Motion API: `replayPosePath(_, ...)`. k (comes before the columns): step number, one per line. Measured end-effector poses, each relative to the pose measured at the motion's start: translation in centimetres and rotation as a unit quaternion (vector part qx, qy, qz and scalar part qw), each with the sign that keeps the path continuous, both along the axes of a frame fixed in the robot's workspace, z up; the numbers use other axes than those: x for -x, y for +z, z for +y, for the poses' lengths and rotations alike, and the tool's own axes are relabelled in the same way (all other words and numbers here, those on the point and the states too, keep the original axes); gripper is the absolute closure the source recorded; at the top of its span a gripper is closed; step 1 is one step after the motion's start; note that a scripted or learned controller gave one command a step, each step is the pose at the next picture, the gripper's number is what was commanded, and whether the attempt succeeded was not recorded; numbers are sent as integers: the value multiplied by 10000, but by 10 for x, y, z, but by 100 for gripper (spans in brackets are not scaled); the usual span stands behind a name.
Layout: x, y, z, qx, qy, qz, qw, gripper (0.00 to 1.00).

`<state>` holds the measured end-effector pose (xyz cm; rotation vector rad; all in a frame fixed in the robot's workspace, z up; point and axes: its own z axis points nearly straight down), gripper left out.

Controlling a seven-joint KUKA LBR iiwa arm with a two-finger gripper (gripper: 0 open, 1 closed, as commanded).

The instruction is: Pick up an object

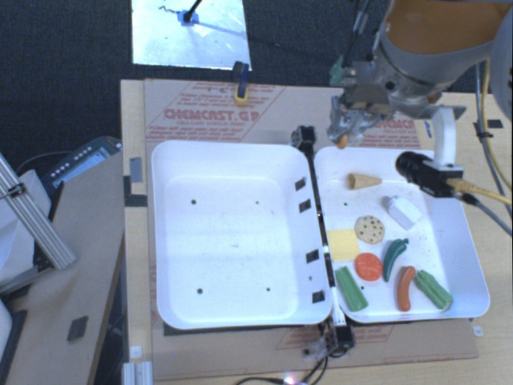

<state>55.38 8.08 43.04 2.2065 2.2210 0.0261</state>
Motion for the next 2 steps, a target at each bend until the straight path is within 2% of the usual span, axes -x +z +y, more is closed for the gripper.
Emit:
replayPosePath(1, -30, -94, 101, 12, 27, 105, 9999, 100)
replayPosePath(2, -22, 99, 142, -23, 14, 0, 10000, 100)
